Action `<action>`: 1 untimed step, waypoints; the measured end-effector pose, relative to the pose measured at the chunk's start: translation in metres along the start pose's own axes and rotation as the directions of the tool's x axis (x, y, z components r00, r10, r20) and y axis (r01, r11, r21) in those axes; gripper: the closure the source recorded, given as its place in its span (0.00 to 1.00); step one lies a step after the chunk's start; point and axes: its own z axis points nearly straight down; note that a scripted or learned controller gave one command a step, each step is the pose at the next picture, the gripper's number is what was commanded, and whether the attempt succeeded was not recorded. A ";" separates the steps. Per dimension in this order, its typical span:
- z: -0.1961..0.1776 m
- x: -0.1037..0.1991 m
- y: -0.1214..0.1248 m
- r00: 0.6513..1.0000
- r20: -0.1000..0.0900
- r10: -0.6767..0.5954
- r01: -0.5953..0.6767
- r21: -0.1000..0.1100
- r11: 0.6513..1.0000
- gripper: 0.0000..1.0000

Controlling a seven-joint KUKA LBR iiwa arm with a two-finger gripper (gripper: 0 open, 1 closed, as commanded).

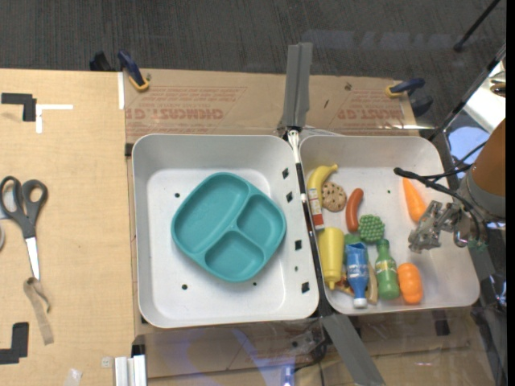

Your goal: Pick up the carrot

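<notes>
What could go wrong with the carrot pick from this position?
1. The gripper sits below the carrot in the camera view, not over it; closing here would probably miss.
2. The carrot lies near the right bin's far wall, beside a dark cable, which might snag.
3. A second orange item lies near the gripper and might be grabbed by mistake.

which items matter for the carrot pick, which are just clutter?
Job:
carrot, right bin, gripper beside the carrot.

Clutter:
teal plate, banana, cookie, sausage, broccoli, yellow bottle, blue bottle, green bottle, scissors.
</notes>
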 end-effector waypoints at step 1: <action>-0.031 0.032 0.047 0.988 0.000 0.154 -0.154 0.000 0.988 1.00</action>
